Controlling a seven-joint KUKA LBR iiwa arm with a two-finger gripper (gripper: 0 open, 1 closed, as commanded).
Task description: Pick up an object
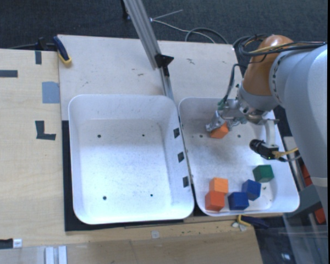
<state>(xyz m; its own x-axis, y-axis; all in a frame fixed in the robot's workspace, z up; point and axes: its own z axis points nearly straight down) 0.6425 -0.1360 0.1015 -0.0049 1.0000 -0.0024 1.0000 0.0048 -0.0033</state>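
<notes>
Dark carpet lies behind a pale worktop [115, 65], and we see two shallow white bins side by side on it. On the left bin [80, 147] we make out only small dark dots across its floor. An aluminium rail [146, 32] slants down from the far edge of the worktop to the point where the two bins meet, and a yellow-handled clamp [62, 50] sits at the worktop's far left corner. Grey and black tape marks dot the wooden board [16, 164] to the left.

We see the grey arm [302, 92], its orange band [261, 70] above the wrist, reaching over the right bin [209, 153]. Its pincer [220, 126] hangs over the far half of that bin, near the middle, and an orange block [220, 130] sits between its fingers; the pincer appears closed on it, though we cannot tell whether the block is clear of the bin floor.

Along the near edge of the right bin we count five more blocks. Another orange cube [219, 185] sits just behind a red-orange cube [214, 201], the two touching. Just to their right lie a blue cube [238, 201] and a second blue cube [252, 188], close together. A green cube [263, 173] rests beyond them, near the bin's right wall. A black fitting with a yellow cable [267, 149] hangs off the arm above the right wall.
</notes>
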